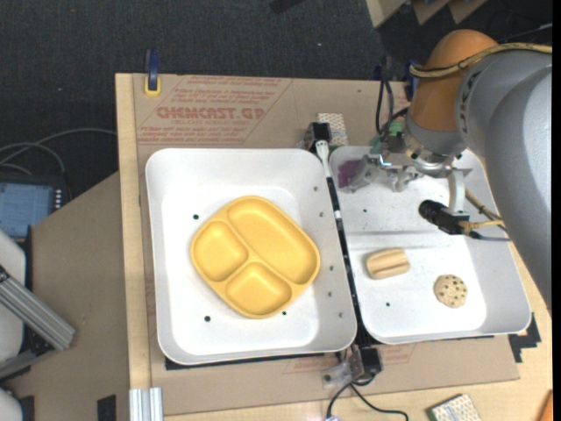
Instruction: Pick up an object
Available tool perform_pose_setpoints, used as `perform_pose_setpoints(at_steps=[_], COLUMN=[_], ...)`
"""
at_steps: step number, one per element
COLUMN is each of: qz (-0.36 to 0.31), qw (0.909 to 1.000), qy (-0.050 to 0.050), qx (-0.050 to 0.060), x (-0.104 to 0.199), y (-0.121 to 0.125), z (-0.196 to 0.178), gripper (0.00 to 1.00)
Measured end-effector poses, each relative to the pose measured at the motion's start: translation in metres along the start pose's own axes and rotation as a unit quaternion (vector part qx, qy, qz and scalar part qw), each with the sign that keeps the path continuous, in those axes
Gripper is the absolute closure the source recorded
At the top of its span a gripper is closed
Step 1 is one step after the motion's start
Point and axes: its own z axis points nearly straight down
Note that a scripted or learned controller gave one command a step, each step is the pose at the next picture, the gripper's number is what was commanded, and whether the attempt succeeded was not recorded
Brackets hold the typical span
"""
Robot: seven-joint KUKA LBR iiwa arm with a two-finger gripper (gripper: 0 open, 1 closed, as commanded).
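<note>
My gripper hangs low over the far left part of the right bin, under the orange wrist band. Just to its left, a small purple object lies in that bin's far left corner, partly blurred. I cannot tell whether the gripper touches it. Nearer the front, a tan bread-roll shape lies in the middle of the bin. A round speckled cookie rests to the roll's right. Both are well apart from the gripper.
The left bin holds a yellow divided plate with three compartments. The bins meet along a black-edged wall. The grey arm covers the right bin's far right side.
</note>
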Motion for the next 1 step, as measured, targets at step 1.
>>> perform_pose_setpoints(at_steps=[1], qz=[0.001], qw=[1.0000], qy=[0.000], qx=[0.000], x=[0.0001], y=[-0.0002], z=[-0.0002], gripper=[0.00])
